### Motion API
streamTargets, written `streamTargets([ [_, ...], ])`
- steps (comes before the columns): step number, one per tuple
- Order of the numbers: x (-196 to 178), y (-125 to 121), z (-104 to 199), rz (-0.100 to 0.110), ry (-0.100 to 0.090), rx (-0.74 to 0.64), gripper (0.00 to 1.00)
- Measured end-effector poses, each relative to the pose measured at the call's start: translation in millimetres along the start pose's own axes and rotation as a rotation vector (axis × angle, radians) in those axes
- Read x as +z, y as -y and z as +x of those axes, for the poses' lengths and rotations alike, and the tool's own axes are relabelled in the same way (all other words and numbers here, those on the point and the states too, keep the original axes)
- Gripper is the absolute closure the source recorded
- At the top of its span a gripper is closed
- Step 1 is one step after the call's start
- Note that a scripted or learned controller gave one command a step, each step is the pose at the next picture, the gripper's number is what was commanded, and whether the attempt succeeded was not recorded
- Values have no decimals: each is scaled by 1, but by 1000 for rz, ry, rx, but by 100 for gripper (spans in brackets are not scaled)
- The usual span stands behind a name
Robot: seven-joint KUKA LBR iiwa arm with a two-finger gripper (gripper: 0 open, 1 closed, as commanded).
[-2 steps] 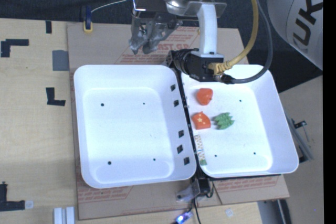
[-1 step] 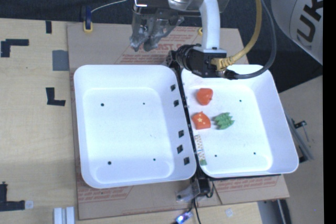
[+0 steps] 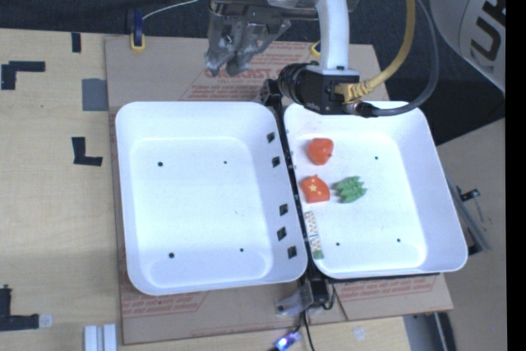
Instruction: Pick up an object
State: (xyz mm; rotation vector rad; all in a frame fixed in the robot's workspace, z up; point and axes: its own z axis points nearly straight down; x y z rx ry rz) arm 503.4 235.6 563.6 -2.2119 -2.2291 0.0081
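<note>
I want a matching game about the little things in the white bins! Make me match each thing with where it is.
Things:
1. upper red object
2. lower red object
3. green object
4. gripper

Places:
A. right bin, just right of the red piece with a pale spot
B. above the bench, beyond the far edge of the left bin
C. right bin, nearest its far edge of the three
D. right bin, closest to the divider

Pairs: 1-C, 2-D, 3-A, 4-B
</note>
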Motion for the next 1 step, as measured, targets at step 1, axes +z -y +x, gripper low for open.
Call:
streamTargets([
  [1,-10,0,1,1,1,-2,100],
])
